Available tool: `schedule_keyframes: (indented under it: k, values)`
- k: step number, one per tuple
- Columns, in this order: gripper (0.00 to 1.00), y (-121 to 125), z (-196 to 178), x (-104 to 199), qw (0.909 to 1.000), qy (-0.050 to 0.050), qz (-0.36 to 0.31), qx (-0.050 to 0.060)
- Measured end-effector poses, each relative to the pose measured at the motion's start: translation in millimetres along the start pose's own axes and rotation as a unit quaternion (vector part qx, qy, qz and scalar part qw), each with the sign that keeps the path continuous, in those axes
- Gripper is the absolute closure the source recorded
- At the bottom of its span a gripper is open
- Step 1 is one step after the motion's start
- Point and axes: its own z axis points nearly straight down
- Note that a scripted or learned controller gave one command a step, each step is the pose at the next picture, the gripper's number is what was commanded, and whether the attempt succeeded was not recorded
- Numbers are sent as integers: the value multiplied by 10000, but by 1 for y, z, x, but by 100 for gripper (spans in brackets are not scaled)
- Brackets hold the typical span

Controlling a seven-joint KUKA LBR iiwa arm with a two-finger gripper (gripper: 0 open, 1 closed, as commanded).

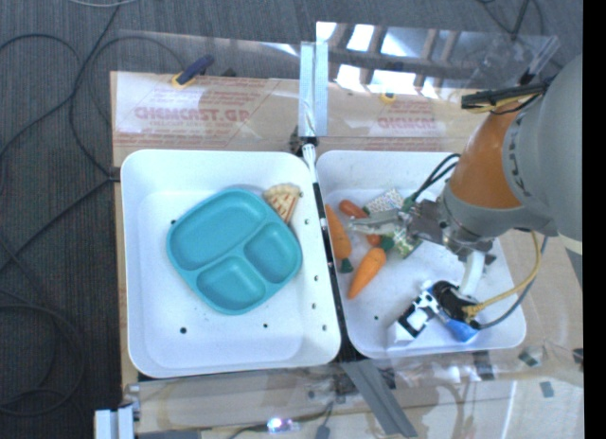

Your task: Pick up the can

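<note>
In the right bin (502, 333), a small silvery object with a dotted surface, likely the can (383, 203), lies near the middle. My gripper (377, 230) reaches in from the right and sits just below it, low over the bin floor. The gripper tip lies among the can, a small orange piece (352, 208) and a carrot (367, 272). I cannot make out anything held in it. A green bit (405, 244) shows right under the wrist.
A second carrot (336, 235) lies along the right bin's left wall. A black-and-white object (418, 315) and a blue one (462, 331) sit at the bin's front. The left bin (142, 333) holds a teal divided plate (235, 251) and a waffle-like cone (282, 199).
</note>
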Motion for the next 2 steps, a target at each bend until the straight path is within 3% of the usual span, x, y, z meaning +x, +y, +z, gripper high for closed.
schedule_keyframes:
  k: [1,2]
  values:
    - [0,51,26,28,9893,-14,1460,-9]
    - [100,51,18,28,9894,-39,1449,-3]
